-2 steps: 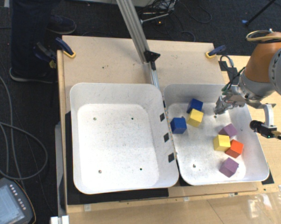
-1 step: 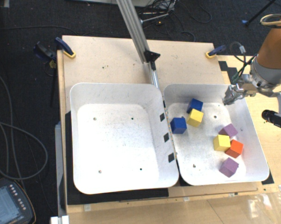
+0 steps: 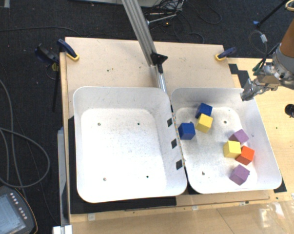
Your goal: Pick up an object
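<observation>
a pale tabletop [image 3: 122, 62] carries blue-and-yellow clamps [image 3: 68, 50] at its back corners, a slanted metal pole [image 3: 139, 23] crosses above it, and cables [image 3: 10, 126] trail over dark carpet.

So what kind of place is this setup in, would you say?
Likely a robotics lab: a wooden bench clamped at the corners holds two white bins, one with coloured foam cubes; cables trail over the dark carpet and the end effector hangs nearby.
</observation>
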`<act>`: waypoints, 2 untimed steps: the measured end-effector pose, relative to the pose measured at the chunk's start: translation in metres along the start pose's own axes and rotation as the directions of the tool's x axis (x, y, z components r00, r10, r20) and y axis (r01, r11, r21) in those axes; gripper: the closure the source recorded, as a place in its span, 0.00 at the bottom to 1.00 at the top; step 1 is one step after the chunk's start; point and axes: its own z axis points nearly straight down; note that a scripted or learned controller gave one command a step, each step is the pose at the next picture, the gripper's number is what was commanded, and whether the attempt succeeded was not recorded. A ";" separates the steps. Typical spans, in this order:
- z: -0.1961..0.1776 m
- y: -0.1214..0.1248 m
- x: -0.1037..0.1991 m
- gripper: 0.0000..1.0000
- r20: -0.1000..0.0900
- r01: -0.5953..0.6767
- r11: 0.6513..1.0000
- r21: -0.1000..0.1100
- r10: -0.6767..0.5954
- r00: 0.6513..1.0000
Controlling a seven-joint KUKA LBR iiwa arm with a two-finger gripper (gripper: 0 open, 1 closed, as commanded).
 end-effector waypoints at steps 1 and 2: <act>0.007 -0.012 0.051 1.00 -0.005 0.005 1.000 0.009 -0.004 1.000; 0.010 -0.023 0.100 1.00 -0.005 0.005 1.000 0.010 -0.005 1.000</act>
